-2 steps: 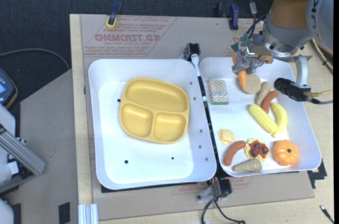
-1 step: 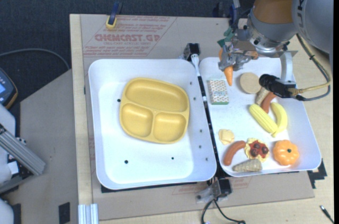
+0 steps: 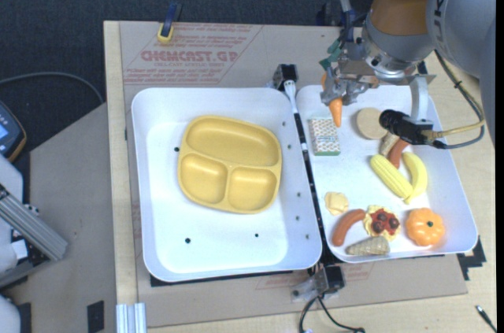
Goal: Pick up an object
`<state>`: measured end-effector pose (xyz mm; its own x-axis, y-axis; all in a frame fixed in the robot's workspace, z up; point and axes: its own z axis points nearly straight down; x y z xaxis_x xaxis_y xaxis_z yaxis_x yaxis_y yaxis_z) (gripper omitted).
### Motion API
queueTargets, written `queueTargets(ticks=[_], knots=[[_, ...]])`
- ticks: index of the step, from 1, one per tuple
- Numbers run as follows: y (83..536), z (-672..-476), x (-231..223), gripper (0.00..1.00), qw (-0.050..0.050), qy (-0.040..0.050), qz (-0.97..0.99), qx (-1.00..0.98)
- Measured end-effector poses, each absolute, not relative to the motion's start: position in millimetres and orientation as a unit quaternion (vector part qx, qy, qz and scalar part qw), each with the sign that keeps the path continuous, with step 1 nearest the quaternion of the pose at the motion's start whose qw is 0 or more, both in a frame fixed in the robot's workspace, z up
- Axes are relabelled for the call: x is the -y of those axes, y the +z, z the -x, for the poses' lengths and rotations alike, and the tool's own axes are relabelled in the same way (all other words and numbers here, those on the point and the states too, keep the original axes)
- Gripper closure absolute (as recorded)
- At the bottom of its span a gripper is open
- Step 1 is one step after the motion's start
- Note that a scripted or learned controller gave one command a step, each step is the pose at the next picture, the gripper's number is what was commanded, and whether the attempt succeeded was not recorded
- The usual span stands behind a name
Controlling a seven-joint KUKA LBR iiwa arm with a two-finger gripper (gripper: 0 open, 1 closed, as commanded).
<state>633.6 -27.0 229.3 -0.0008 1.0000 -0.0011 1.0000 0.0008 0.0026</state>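
Camera view: gripper (image 3: pixel 337 97) at the far end of the right bin (image 3: pixel 465 205), fingers pinched on the top of a carrot (image 3: pixel 336 112) that hangs point-down just beside a wafer block (image 3: pixel 324 136). Best lifted straight up and slowly, keeping the pinch firm, since a thin, tapered piece slips easily. Worth clearing the wafer block and the bin's wall before any sideways move toward the yellow tray (image 3: pixel 229 164) in the left bin (image 3: pixel 157 119).
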Motion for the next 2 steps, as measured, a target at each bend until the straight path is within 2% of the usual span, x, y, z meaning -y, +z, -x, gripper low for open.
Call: queueTargets(ticks=[1, 2], knots=[[214.7, -626.2, 33.1, 1.0, -0.001, -0.0009, -0.707, -0.707], [222.3, -632.8, 40.8, 1.0, 0.001, 0.0006, -0.707, -0.707]])
